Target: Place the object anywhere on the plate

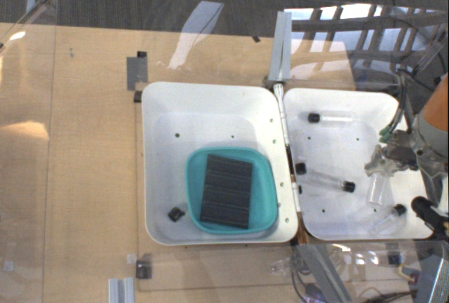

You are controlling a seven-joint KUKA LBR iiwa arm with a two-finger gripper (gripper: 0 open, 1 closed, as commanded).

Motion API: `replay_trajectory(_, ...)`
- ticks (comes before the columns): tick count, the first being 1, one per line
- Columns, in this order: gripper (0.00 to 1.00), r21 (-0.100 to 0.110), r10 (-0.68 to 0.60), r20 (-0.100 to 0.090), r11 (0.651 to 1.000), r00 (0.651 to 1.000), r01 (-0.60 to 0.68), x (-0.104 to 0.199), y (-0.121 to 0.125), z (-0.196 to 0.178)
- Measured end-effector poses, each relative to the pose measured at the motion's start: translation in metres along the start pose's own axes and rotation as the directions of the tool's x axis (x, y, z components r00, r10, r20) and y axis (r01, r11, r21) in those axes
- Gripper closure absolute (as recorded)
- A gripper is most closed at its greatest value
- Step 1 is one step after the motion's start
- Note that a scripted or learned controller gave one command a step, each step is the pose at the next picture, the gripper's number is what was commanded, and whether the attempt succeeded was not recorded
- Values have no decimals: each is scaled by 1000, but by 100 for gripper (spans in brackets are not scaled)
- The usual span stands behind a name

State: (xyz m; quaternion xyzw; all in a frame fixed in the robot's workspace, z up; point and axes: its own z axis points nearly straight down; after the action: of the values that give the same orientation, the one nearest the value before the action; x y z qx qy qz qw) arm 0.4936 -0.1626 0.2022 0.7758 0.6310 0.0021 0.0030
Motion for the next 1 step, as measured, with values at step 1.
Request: replay_trajectory(1,100,4,6,-1,1000,1000,-6,58,-18,71)
